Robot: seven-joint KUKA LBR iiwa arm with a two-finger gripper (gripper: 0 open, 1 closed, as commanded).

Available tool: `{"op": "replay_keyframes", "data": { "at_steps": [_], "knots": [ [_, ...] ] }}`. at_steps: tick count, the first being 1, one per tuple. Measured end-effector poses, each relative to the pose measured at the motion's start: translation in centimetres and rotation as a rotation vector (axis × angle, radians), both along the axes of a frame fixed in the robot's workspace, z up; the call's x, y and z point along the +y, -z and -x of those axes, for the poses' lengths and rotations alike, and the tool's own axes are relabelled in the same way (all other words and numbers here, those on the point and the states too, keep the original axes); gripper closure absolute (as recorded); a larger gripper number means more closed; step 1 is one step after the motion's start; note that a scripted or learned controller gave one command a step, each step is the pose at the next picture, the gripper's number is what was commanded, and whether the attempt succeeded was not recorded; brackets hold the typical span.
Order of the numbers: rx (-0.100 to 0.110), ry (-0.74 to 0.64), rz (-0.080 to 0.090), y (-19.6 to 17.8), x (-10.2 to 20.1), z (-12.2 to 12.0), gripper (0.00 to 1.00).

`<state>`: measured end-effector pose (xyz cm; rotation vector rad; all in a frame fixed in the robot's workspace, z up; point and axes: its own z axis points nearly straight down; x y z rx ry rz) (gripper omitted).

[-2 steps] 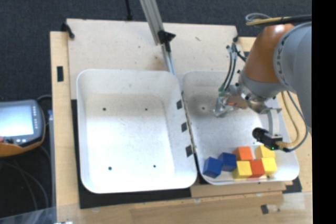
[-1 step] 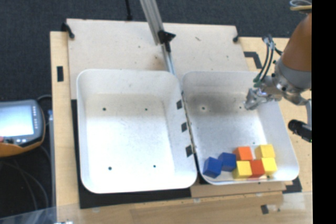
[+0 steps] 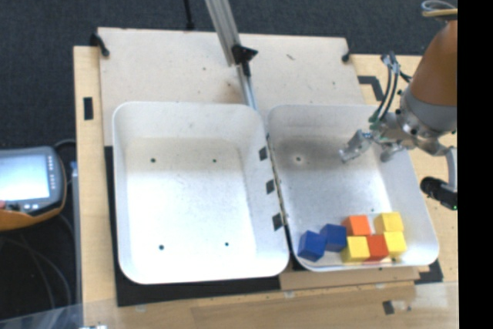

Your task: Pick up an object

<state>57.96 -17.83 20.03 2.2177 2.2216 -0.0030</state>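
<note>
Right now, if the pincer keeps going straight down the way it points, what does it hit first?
Probably the bare floor of the right bin. The pincer hangs over its upper part, while the cluster of blocks lies apart in the near corner. Height above the floor is hard to judge from this slanted view.

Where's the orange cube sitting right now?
The orange cube sits near the right white bin's front edge, between a blue cube and a yellow cube.
</note>
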Motion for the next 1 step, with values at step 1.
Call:
{"op": "replay_keyframes", "data": {
  "at_steps": [1],
  "knots": [
    [-0.006, -0.006, -0.005, -7.49, 7.05, 6.58, 0.00]
  ]
}}
